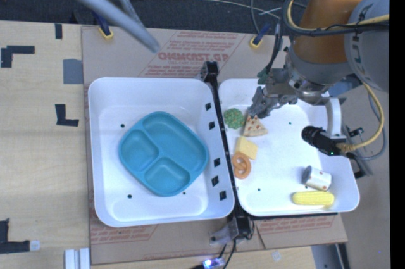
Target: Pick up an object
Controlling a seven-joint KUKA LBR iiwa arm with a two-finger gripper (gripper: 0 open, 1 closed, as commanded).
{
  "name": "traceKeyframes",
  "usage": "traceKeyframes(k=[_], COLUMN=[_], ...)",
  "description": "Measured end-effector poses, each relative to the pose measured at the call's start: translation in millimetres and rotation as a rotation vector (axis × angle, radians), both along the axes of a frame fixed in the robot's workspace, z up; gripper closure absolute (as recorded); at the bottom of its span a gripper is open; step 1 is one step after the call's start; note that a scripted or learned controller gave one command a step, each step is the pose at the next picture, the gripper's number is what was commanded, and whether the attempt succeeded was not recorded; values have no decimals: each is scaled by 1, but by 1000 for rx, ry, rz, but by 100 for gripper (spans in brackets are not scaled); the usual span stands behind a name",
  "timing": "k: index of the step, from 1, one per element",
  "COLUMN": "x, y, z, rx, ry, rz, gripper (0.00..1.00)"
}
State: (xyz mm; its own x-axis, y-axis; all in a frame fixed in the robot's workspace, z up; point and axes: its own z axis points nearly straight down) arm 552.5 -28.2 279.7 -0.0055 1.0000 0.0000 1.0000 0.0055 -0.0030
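My end effector (261, 107) hangs at the right bin's (278, 201) upper left; whether it's apart or together, I cannot tell. The pizza slice (254, 127) lies just below-left of it, point up toward it.

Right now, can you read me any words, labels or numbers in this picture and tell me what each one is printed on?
"CHEMCAST GP": that is my best reading of the red print on the brown cardboard sheet behind the bins; the letters are soft, so the reading is uncertain.
A smaller red line just below it: too blurred to read.
Small red print on the cardboard's front edge: too small to read.
No text can be made out on the blue tray or the food items.
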Motion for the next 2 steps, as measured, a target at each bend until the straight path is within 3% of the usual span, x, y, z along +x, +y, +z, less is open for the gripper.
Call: traceKeyframes(k=[2], x=[59], y=[92], z=[-35], rx=[-1], ry=[1], rz=[0], gripper=[100])
